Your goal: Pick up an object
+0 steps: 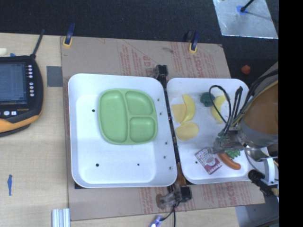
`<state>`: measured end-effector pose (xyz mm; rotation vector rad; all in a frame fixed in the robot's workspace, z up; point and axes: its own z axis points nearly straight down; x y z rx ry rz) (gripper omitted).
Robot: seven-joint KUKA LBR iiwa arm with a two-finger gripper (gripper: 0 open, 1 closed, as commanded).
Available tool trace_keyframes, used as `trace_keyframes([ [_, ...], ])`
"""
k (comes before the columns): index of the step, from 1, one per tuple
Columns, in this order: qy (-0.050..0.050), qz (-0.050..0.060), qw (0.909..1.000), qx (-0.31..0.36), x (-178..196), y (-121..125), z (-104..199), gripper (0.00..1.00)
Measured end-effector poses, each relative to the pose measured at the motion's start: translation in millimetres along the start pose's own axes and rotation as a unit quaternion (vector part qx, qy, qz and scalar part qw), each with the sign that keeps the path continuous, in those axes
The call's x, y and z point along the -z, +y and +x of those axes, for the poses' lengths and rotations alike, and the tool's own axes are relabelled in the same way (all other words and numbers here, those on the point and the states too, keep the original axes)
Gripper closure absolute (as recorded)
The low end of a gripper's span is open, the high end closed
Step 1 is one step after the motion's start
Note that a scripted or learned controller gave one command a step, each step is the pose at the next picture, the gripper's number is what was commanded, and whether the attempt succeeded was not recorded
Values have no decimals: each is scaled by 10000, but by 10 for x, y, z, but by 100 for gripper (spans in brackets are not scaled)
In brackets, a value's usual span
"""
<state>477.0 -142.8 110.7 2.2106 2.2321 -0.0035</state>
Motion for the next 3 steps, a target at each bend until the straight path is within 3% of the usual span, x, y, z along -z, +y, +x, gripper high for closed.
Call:
trace_keyframes([
  [1,0,-1,10000,-3,0,0,1,0],
  [2,-7,-19,10000,-16,-163,383,-54,0],
  [3,7,-21,10000,-32,-129,978,80,0],
])
